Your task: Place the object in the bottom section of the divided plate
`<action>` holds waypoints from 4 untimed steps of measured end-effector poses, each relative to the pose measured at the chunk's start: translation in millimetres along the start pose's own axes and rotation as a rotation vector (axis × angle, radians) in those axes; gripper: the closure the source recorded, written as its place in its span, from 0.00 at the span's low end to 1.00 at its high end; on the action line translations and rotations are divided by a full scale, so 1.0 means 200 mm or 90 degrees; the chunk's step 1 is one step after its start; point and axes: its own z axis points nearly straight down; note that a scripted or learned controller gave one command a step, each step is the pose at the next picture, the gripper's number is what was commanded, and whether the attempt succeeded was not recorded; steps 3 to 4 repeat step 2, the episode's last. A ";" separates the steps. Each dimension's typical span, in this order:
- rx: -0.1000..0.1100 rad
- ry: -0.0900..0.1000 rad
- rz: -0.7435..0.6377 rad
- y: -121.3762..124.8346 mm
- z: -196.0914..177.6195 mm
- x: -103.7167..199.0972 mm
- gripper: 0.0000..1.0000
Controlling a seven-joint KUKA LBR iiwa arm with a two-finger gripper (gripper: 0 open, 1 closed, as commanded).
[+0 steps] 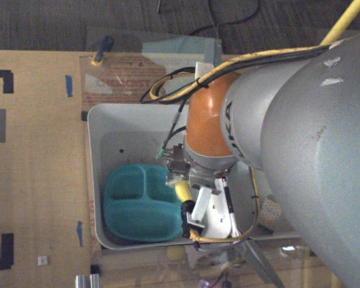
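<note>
Grey arm [300,137] with orange band covers the bin's right side. Wooden desk [36,161] carries the white bin [96,137]. Teal divided plate [135,212] lies flat in the bin's lower-left corner. Claw [173,171] sits over the plate's right edge. Cannot tell its opening or hold, nor where the object is.

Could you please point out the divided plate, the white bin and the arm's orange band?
Plate [138,218]: camera view, bare floor of its large section.
Bin [117,141]: camera view, bare floor near its upper-left corner.
Orange band [207,122]: camera view, middle of its surface.
</note>
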 end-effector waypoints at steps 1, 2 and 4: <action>-0.001 0.000 -0.264 -0.18 0.10 0.34 1.00; -0.001 0.000 -0.263 -0.17 0.10 0.33 0.00; -0.001 0.000 -0.263 -0.17 0.10 0.33 0.00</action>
